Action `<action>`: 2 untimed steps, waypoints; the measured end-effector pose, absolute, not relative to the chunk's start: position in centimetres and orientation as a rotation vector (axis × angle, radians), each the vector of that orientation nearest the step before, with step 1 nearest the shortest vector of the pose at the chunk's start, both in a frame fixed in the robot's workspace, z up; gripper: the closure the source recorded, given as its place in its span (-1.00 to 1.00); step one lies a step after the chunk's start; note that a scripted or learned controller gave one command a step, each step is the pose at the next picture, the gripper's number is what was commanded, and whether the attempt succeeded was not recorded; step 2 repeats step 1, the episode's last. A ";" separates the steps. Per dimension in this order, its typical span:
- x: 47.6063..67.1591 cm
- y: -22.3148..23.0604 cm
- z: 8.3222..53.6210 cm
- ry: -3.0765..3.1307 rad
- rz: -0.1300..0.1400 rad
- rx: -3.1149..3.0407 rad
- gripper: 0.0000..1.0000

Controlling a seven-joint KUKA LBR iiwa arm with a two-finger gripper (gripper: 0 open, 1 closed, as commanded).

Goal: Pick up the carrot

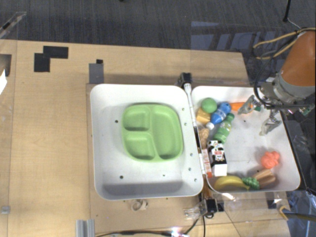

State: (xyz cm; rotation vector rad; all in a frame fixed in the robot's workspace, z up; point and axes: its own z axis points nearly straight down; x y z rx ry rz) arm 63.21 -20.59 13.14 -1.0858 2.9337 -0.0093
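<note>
The carrot (237,105) is a small orange piece lying near the back of the right bin (247,149), just right of a blue bottle. Only its left end shows, because one finger covers the rest. My gripper (258,116) hangs over the back right part of that bin, open, with its fingers spread. One finger (247,105) stands right at the carrot's right end, and the other (269,124) is farther right and nearer the front. Nothing is between them.
A green ball (209,104), a blue bottle (220,112), a green bottle (223,130) and a tan toy (202,116) crowd the bin's left side. A banana (230,182), a brown roll (265,177) and a coral toy (270,158) lie at the front. A green divided plate (150,131) sits in the left bin (106,147).
</note>
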 end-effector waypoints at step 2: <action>67.3 -20.5 15.6 2.913 -0.011 -1.131 -1.00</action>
